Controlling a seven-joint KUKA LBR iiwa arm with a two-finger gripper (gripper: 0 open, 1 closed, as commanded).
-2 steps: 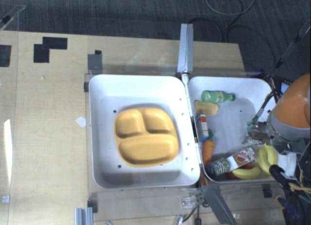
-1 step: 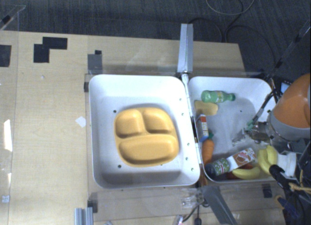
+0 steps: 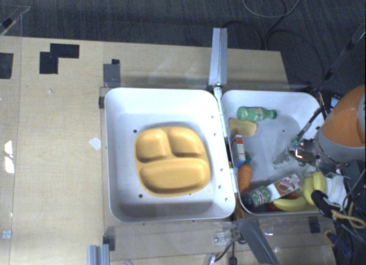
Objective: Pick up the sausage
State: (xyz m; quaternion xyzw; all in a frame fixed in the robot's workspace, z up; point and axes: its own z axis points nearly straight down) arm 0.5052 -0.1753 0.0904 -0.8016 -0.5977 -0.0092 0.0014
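The arm (image 3: pixel 343 126) leans in over the right bin (image 3: pixel 286 95), its jaws (image 3: pixel 294 154) low above the clutter; spread or closed, I cannot tell. The sausage seems to be the small reddish piece (image 3: pixel 239 148) against the left wall, well apart. The bottle (image 3: pixel 257 113), carrot (image 3: pixel 245 178) and banana (image 3: pixel 294 202) crowd it, partly overlapping.

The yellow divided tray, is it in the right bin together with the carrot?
No, the yellow divided tray lies alone in the left bin, while the carrot lies in the right bin.
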